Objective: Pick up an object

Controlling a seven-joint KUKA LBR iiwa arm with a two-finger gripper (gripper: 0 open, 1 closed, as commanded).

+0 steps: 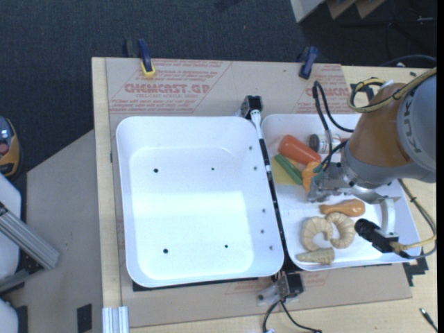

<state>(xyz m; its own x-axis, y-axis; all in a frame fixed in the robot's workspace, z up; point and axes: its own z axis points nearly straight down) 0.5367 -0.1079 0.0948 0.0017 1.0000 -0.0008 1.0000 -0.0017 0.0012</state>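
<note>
the arm (pixel 388 134) reaches into the right bin (pixel 402 238) from 3 o'clock. its jaws (pixel 320 186) are low in the bin, close by the green thing and the orange things. i cannot tell if they are open or shut, or if they have hold of anything.

the toys all sit in the right bin. an orange carrot (pixel 300 149) lies at 12 o'clock of the jaws, with a green pepper (pixel 287 168) just beside it at 10 o'clock. a small orange piece (pixel 343 208) lies at 5 o'clock. two curly tan shrimp (pixel 327 230) rest near the front, and a pale bumpy piece (pixel 316 257) lies by the front wall.

the left bin (pixel 198 200) is white and has small dark dots.

the toys look light, hard and smooth, so they may slip. i think the carrot is best grabbed across its thin middle.
</note>
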